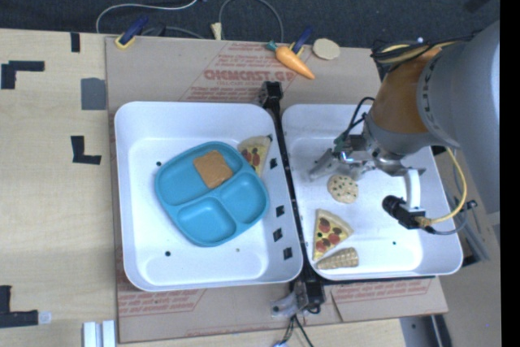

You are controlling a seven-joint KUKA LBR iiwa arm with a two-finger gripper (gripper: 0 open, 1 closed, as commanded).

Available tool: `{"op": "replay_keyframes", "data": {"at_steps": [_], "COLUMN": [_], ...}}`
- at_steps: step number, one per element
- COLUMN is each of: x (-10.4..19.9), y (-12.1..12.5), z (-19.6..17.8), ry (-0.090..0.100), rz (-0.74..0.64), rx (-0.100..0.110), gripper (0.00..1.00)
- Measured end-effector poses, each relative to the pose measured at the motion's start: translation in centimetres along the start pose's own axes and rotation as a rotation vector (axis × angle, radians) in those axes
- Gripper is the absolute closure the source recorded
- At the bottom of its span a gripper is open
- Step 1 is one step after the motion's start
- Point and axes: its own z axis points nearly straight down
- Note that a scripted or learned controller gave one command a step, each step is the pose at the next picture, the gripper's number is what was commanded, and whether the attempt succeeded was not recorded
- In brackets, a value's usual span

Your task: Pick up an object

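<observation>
In the right bin (422, 256) lie a chocolate-chip cookie (343, 189) and a pizza slice (329, 234) nearer the front. My gripper (341, 169) hangs just above and behind the cookie, open, its fingers spread to either side with nothing between them. The grey arm with its orange band (402, 97) reaches in from the right. The left bin (138, 256) holds a blue divided plate (213, 203) with a piece of toast (213, 168) in one compartment. A second pizza slice (256, 150) lies by that plate near the divider.
A toy carrot (292, 62) and a pale round disc (327, 49) rest on the cardboard behind the bins. A black cable fitting (402, 211) hangs off the arm over the right bin. Cables run across the dark floor at the back.
</observation>
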Motion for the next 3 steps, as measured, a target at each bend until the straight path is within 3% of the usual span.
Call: {"op": "replay_keyframes", "data": {"at_steps": [1, 2, 3], "x": [-0.2, -0.2, 2.6], "y": [0.2, 0.2, 8.0], "z": [-1.0, -0.9, 0.3], "ry": [-0.003, -0.002, -0.002], "rz": [0.001, 0.001, -0.008], "rx": [-0.001, -0.001, 0.01], "gripper": [1.0, 0.0, 0.0]}}
